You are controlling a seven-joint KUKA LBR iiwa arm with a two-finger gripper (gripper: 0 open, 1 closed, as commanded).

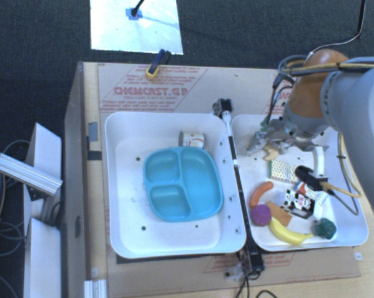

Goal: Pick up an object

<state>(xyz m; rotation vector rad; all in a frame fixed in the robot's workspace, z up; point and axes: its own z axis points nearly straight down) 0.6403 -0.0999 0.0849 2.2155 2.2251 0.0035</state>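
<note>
Pincer [266, 143] low at right bin's [348, 231] far-left part; opening cannot be told, nothing seen held | nearest object: patterned card [282, 171] just toward camera, lying flat | sausage [260, 193], banana [289, 231] farther on, long axes slanted | judged: approach stage, nothing lifted yet

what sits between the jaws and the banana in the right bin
The gripper is at the far end of the right bin; the banana lies at the near edge. Between them lie a patterned card, an orange sausage-shaped toy, a purple ball and an orange block.
</note>
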